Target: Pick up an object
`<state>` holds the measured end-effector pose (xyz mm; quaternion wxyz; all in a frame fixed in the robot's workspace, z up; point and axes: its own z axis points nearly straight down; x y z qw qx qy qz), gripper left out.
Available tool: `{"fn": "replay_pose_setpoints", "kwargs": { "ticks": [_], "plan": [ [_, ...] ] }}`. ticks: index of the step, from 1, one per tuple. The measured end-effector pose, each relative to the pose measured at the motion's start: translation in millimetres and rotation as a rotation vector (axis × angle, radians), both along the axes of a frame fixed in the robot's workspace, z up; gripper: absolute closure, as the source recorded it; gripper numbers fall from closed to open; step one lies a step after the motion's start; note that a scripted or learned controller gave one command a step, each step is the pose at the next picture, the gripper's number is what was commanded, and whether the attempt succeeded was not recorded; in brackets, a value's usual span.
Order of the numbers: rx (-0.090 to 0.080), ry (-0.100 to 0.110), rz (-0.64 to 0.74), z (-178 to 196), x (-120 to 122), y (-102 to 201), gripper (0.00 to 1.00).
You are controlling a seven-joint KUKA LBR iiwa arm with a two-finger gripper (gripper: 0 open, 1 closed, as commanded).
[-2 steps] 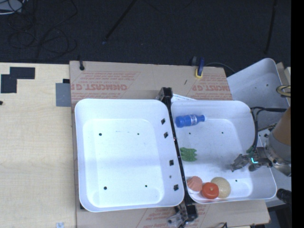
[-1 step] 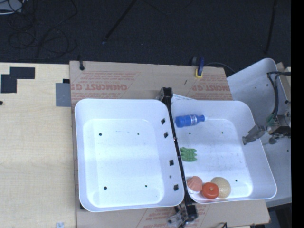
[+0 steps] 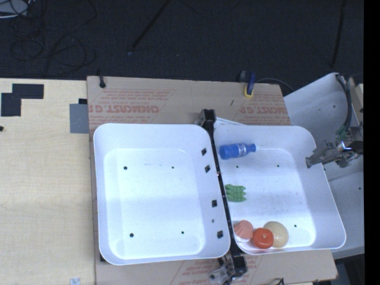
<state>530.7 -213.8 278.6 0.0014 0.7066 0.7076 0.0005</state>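
camera view, from above the tabletop (image 3: 47, 177): two shallow white bins sit side by side. the left bin (image 3: 101, 159) holds nothing; the right bin (image 3: 320, 177) carries a blue bottle (image 3: 237, 151) lying on its side near the far wall, a small green toy (image 3: 235, 193) close to the divider, and a cluster at the near edge, a pink piece (image 3: 243, 229), a red ball (image 3: 263, 238) and a tan round object (image 3: 277, 233), all touching. the claw (image 3: 314, 159) hovers at the right bin's right rim, well apart from every item; whether it is open cannot be told, and nothing is in it. risks ahead: the bottle may roll away, or a descent on the cluster may nudge neighbours.
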Motion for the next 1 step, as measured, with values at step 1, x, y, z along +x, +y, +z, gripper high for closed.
{"fn": "replay_pose_setpoints", "kwargs": {
  "ticks": [1],
  "plan": [
    [0.002,0.006,-0.005,-196.7,-56.8,8.6,0.00]
  ]
}}
